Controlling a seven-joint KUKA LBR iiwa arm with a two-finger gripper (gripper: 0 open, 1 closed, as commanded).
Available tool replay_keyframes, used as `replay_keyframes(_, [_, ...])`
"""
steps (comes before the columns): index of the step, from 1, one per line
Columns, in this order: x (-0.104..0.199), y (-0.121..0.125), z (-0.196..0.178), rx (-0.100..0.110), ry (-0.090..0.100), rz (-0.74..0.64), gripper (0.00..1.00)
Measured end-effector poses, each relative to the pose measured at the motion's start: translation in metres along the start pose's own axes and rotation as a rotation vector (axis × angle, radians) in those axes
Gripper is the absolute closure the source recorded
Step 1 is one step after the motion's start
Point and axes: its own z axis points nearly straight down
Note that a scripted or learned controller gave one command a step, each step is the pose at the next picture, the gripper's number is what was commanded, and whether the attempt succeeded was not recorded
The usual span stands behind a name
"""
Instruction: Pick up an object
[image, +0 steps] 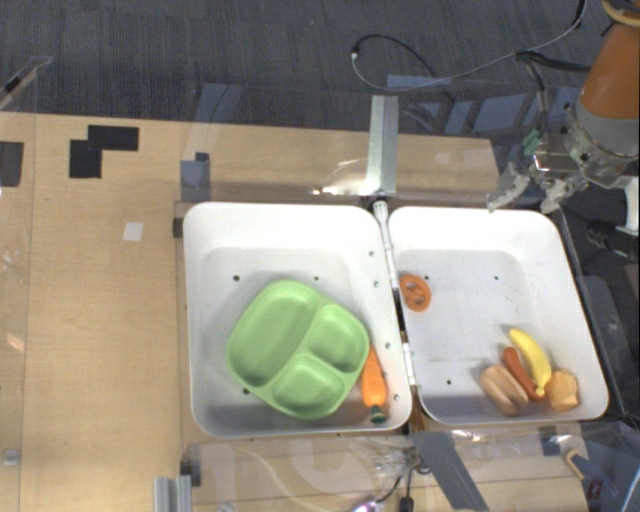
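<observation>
The tool (525, 190) hangs open and empty over the right bin's (470, 235) far corner; banana (531, 359), sausage (519, 372) and bread (499, 388) lie near its front.

2 shallow white plastic bins sit side by side on a pale wooden bench (90, 350), the left bin (197, 330) and the right bin (480, 260) touching along a shared middle edge. An upright grey metal post (384, 140) stands just behind that seam. Blocky black marks (100, 148) and 1 small pale square patch (133, 232) lie on the benchtop well to the left. Beyond the bench, a thin black cable (400, 50) loops across dark grey carpet (200, 50).
</observation>
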Motion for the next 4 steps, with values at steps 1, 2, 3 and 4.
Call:
replay_keyframes(1, [0.018,-0.014,0.038,-0.001,0.0,-0.136,0.0])
replay_keyframes(2, [-0.02,-0.101,0.105,0.002,0.001,-0.194,0.0])
replay_keyframes(3, [-0.058,-0.168,0.125,0.001,0.001,-0.304,0.0])
replay_keyframes(4, [-0.06,-0.155,0.174,-0.007,-0.003,-0.261,0.0])
